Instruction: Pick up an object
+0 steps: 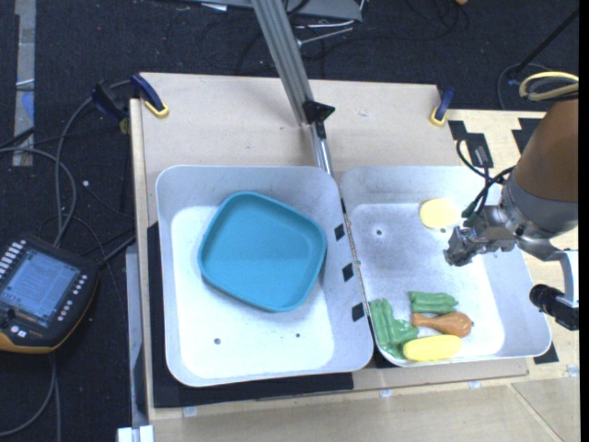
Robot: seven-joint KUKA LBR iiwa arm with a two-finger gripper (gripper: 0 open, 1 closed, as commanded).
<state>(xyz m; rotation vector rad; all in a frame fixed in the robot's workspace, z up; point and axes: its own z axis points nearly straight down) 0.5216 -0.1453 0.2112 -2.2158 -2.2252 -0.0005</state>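
The hand [459, 250] is seen over the right bin [386, 233], just near of a yellow disc [438, 213]; its grip cannot be told. A blue plate [263, 250] is held by the left bin [184, 191].

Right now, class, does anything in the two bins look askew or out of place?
The blue plate in the left bin sits askew, turned diagonally to the bin's sides. In the right bin, the green, brown and yellow toy foods are bunched against the near rim, while a pale yellow disc lies apart beside the tool.
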